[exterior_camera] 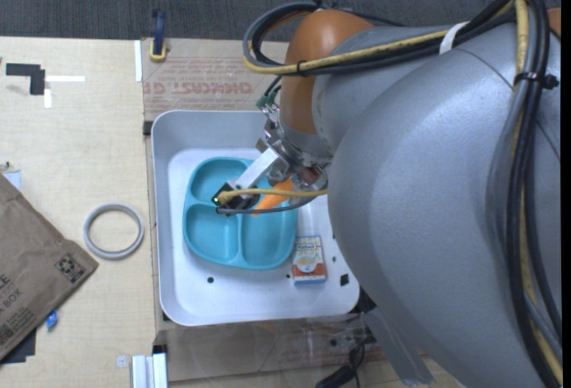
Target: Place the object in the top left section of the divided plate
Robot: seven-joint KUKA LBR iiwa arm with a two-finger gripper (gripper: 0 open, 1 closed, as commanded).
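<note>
The object [280,195] was a small orange thing, smooth-looking and longish, mostly hidden beneath my gripper [287,177]. It sat at the upper right of the divided plate [207,235], near the rim and to the right of the top left section. Whether my grip was open, closed or clamped on it, I could not tell. The plate was glossy teal plastic, rounded, with raised ridges parting its shallow sections. It lay in a white bin [178,288] with smooth walls and rounded corners. Just beside the plate's lower right edge lay a small printed carton [309,260], white, orange and blue. A grey ring [91,233] lay on the pale wooden bench [71,154].
</note>
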